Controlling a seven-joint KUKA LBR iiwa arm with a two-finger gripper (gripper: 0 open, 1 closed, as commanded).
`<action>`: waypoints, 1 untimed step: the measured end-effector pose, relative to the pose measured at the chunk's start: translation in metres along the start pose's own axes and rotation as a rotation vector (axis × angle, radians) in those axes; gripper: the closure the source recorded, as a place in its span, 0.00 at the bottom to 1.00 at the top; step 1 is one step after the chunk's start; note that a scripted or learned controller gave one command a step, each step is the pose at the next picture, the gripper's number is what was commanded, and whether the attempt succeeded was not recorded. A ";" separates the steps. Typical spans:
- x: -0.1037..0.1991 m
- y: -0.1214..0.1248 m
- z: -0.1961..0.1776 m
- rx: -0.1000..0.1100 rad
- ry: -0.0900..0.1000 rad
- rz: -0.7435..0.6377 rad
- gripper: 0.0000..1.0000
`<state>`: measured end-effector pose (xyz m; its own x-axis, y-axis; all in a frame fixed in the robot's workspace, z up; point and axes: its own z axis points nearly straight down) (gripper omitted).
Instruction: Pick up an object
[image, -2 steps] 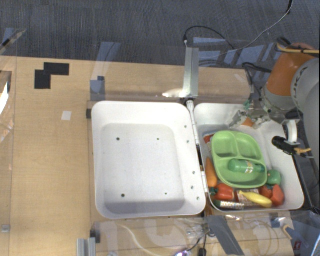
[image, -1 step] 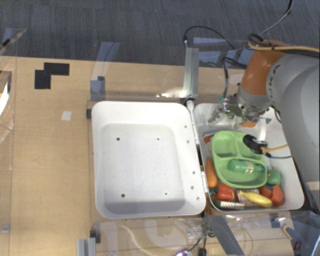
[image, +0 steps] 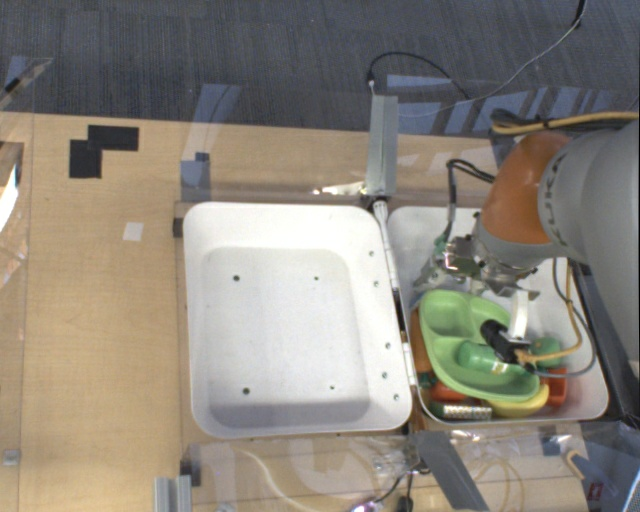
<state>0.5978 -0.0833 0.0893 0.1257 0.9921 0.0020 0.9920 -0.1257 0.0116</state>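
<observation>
Hovering over the right bin (image: 400, 235), the gripper (image: 468, 268) sits at the 12 o'clock edge of the bowl (image: 450, 312), which I judge the target since it lies uppermost with a rim to pinch. I cannot tell whether the gripper is open or closed, or has hold of anything. A yellow piece (image: 525, 403) wedged beneath at 6 o'clock could drag along on a lift.

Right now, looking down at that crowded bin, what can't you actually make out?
Camera view:
- Hidden mostly under the green dish and yellow piece: red pieces, shapes unclear.
- Covered by the arm: right bin's far corner.
- Too small to name: dark stick at its front edge.
</observation>
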 end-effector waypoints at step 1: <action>-0.017 -0.083 -0.003 -0.012 -0.002 0.092 0.00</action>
<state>0.5130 -0.0896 0.0909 0.2159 0.9764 0.0019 0.9761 -0.2159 0.0236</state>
